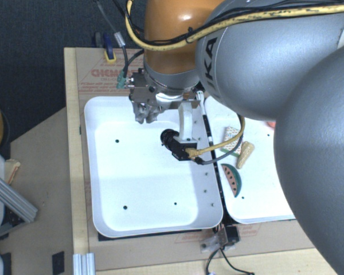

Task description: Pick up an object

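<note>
The grey arm's tool [144, 114] hangs over the far edge of the shallow white left bin [137, 211]; whether it is open, I cannot tell. To its right, in the neighbouring bin, lie a watermelon-slice toy [233, 180] and a tan corn-cob-shaped piece [245, 154].

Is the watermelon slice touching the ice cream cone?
Apart. The camera view shows bare white bin floor between the watermelon slice and the ice cream cone above it in the right bin.
</note>
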Controlling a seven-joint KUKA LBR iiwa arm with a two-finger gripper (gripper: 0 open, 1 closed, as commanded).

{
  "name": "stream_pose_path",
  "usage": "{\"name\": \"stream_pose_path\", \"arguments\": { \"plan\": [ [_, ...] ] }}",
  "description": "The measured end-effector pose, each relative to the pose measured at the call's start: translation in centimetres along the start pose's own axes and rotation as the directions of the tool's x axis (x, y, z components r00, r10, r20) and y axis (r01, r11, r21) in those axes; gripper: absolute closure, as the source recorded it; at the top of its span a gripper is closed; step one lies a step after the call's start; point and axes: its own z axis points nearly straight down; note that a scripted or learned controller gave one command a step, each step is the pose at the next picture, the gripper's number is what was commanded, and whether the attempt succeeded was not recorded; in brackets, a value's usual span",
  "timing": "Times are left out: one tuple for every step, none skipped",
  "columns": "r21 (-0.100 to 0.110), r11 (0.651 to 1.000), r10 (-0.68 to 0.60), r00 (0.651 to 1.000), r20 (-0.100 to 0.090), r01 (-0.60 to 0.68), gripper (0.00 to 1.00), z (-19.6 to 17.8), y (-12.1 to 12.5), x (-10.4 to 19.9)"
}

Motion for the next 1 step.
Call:
{"name": "stream_pose_path", "arguments": {
  "plan": [
    [0.002, 1.000, 0.003, 1.000, 0.002, -0.003, 1.00, 1.44, -5.29, 1.11]
  ]
}}
